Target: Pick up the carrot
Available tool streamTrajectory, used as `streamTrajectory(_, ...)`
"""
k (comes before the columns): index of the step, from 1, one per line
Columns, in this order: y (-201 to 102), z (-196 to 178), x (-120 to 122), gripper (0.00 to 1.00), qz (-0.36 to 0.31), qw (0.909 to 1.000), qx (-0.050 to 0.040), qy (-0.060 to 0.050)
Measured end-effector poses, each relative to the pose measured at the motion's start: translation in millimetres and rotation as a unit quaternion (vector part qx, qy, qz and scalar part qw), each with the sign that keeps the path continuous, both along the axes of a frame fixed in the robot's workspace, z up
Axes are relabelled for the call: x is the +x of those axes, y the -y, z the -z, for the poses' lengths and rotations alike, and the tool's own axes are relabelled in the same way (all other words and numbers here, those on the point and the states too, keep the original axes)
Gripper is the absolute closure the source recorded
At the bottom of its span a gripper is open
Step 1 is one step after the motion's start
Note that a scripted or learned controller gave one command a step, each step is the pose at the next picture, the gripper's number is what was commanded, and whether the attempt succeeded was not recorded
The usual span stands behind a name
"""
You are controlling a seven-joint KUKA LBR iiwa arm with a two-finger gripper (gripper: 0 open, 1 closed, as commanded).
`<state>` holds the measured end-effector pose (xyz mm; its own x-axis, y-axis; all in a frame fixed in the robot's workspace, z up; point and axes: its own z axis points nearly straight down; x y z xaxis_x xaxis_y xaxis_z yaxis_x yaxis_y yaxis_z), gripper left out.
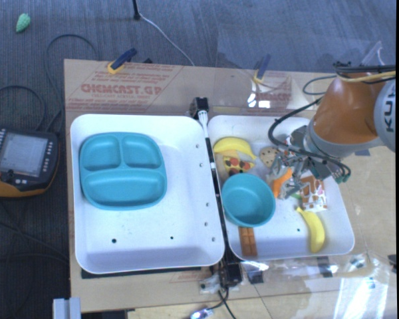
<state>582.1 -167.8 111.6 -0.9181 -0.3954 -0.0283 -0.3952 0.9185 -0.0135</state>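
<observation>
With the tool (289, 177) low over the carrot (280, 182) in the right bin (332, 244), just beside the blue bowl (248, 200), its jaws' state hard to tell, it should probably close squarely across the carrot before lifting straight up.

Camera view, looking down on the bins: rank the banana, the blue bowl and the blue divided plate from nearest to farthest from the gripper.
From the gripper, in the right bin:
1. Banana, just below it toward the bin's near right corner; the blue bowl, to its left in the same bin, is too close to call against it.
2. Blue divided plate, across in the left bin, clearly farthest.
</observation>
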Motion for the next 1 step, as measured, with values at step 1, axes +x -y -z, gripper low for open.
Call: streamTrajectory(1, -0.4, -8.8, 1.5, 1.00, 0.001, 1.0000, -0.0001, 0.001)
